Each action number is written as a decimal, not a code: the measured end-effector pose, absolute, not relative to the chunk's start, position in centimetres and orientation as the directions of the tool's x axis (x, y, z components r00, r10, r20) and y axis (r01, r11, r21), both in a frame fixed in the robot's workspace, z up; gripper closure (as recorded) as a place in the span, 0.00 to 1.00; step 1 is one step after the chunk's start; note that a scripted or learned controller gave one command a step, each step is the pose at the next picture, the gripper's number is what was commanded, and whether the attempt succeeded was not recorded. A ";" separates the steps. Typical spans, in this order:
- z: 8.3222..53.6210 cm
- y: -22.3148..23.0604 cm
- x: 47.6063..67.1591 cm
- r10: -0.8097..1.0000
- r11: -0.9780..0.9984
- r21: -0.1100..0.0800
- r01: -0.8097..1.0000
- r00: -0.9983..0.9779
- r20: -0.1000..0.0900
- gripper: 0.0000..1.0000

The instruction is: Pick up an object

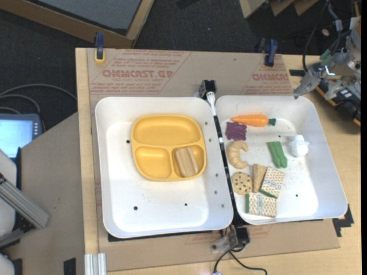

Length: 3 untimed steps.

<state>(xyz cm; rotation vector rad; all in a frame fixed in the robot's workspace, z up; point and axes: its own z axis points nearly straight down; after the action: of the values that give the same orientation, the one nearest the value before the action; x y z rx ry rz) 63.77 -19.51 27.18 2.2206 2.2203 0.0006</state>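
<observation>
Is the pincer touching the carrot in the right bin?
Apart. The camera view shows the pincer outside the bin's far corner, with bare white bin floor between it and the carrot.

Smooth glossy plastic yellow tray [167, 132], matt white plastic bins [114, 199]

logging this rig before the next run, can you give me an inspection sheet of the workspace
surface: bench board printed with red lettering, bearing the left bin and right bin side by side
job's things: in the right bin, a carrot, purple piece, croissant, green piece, white object, cookie and crackers
clutter: yellow divided plate in the left bin, with a tan bread-like piece in its lower right compartment
gripper: gripper at the upper right, beyond the right bin's far corner, above nothing in the bin
cables: a cable leaves the front edge; dark cables at upper right
surroundings: blue clamps on the back edge, lit screen at left
</observation>
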 end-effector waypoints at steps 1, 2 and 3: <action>7.7 -16.1 60.5 1.000 0.000 -0.009 1.000 0.000 0.004 0.00; 9.6 -16.3 60.9 1.000 -0.002 0.005 1.000 0.002 -0.002 1.00; 9.5 -16.3 60.8 1.000 -0.002 0.004 1.000 0.002 -0.001 0.00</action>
<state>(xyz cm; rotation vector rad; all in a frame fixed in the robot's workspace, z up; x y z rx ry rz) 60.84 -16.28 9.50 2.2213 2.2165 0.0027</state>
